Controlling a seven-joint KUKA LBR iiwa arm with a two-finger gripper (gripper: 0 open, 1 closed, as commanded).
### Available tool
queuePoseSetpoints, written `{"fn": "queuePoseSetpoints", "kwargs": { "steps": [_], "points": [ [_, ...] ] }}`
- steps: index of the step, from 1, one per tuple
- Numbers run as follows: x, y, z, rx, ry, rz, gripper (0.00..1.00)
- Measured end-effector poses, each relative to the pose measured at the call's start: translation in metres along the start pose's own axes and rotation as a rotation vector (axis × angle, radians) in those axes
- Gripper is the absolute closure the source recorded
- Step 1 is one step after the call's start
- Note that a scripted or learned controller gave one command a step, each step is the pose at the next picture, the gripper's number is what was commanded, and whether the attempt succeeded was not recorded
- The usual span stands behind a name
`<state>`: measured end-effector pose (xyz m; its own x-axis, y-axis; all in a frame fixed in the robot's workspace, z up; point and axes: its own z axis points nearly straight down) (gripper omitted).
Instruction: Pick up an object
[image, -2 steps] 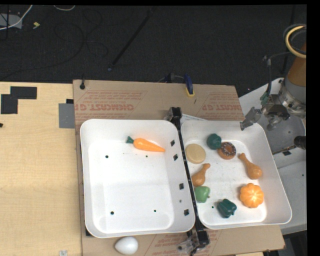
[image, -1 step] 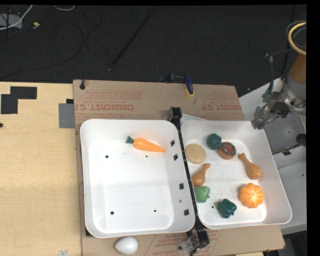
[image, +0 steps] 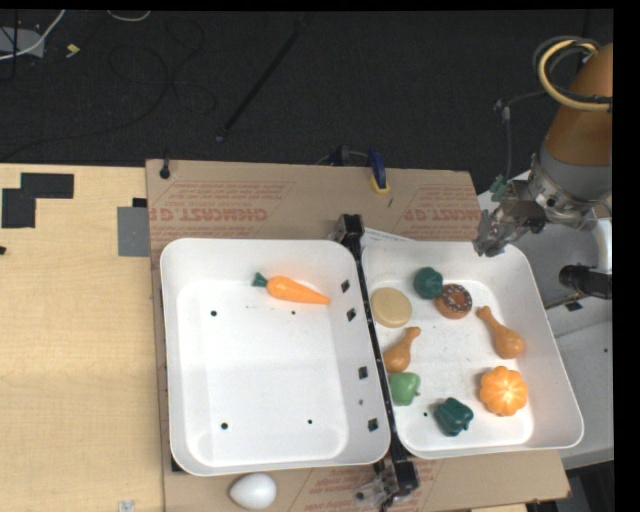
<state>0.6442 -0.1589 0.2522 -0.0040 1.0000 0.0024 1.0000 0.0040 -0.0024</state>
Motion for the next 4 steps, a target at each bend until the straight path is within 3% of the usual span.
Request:
{"fn": "queuePoseSetpoints", "kwargs": {
  "steps": [1,2,3,4],
  "points": [
    [0.023,0.0,-0.184,-0.02,-0.006,0.001,1.0],
    [0.027,-0.001,-0.269,-0.01,-0.004,0.001,1.0],
    [-0.05,-0.005,-0.286,-0.002,-0.005,0.008,1.0],
    [0.026,-0.034,-0.199,0.01,0.003,-0.002,1.0]
  ]
}}
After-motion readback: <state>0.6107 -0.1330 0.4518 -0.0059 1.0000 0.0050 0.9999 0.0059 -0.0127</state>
